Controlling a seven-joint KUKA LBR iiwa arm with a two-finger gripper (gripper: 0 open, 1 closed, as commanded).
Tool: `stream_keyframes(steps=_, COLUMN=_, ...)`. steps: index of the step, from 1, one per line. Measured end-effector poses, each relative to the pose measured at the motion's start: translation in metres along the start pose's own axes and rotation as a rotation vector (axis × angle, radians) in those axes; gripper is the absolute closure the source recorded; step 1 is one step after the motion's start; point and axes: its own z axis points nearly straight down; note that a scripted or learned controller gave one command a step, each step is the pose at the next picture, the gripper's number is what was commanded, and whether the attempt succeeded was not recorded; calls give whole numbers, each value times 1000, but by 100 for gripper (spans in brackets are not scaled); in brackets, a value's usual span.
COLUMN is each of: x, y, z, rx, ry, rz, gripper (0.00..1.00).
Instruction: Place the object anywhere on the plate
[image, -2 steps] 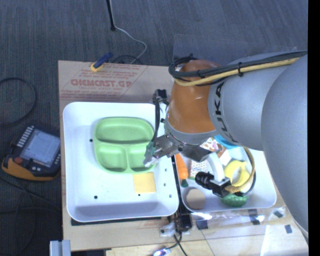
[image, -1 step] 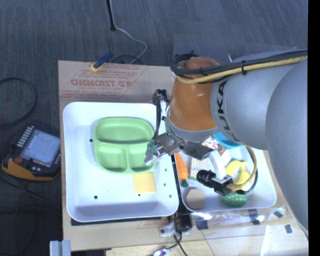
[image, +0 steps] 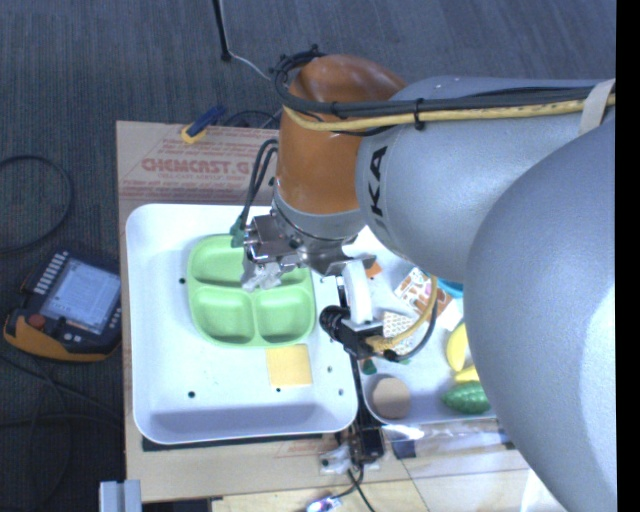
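From the overhead camera, the arm (image: 420, 170) reaches in from the right and its gripper (image: 262, 262) hangs over the green plate (image: 250, 300), above the ridge where the three compartments meet. The plate lies in the left bin (image: 160, 400). How the gripper stands cannot be told: the wrist hides its tips, and nothing can be made out between them.

A yellow slice (image: 289, 365), perhaps cheese, lies flat on the bin floor just beside the plate's near edge, apart from the gripper. I take it for the object, though that is a guess; the right bin (image: 420, 420) holds a round brown piece (image: 390, 397), a green piece (image: 466, 399) and a yellow one (image: 456, 348) as well.

If the slice is the object, the step in hand is the pick, not yet done. A flat thing on a flat floor gives little to grip, so the fingers should come down straddling one edge, low and square. The lift can stay modest, enough to clear the plate's rim. Any compartment will do; the nearest one asks the shortest carry.
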Motion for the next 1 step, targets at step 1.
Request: stream_keyframes(steps=1, x=-2, y=0, z=0, rx=1, ry=-2, rz=3, gripper=0)
